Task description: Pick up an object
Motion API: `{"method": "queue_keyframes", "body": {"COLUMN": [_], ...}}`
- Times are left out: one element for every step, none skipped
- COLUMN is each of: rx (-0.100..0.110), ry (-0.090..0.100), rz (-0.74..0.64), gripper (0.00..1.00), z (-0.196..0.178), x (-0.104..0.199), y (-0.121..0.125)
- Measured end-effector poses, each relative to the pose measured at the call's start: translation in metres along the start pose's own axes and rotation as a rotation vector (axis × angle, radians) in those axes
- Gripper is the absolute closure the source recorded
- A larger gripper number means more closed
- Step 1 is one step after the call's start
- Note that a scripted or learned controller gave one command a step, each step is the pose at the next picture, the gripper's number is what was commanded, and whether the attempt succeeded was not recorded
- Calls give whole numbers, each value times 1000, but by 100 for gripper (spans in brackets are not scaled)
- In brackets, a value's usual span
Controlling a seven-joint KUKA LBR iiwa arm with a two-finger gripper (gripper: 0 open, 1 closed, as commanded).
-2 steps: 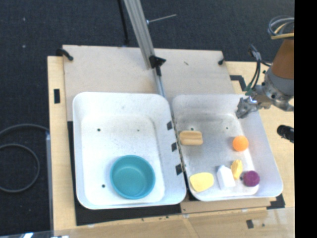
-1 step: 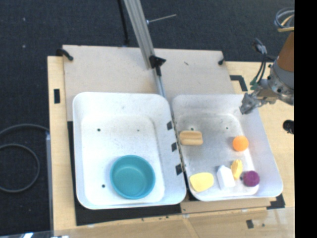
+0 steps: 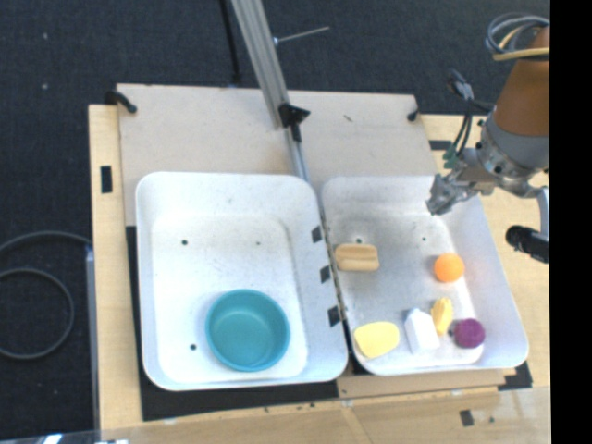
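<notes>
teal bowl (image 3: 246,329), orange ball (image 3: 449,267), purple ball (image 3: 468,332)

the arm (image 3: 523,109) is cut off by the right edge, so its upper links are out of sight. the claw (image 3: 444,197) is small and blurred, its tips too indistinct to read. the small white object (image 3: 421,331) and the yellow piece (image 3: 443,314) beside it are too small to identify.

Right bin (image 3: 388,220) far half open; items crowd near edge. Bowl (image 3: 246,329) blocks left bin (image 3: 185,211) near corner.
</notes>
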State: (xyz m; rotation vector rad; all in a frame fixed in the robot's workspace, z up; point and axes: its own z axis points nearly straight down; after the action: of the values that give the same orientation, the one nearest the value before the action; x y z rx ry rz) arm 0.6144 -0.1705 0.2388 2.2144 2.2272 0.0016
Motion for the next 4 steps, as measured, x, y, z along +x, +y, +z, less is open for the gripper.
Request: {"method": "queue_keyframes", "body": {"rx": [0, 1, -1, -1], "ry": [1, 2, 1, 1], "rz": [-2, -2, -2, -2], "gripper": [100, 100, 100, 100], "z": [-11, -21, -23, -25], "x": [53, 105, 159, 208], "y": [-5, -7, -1, -1]}}
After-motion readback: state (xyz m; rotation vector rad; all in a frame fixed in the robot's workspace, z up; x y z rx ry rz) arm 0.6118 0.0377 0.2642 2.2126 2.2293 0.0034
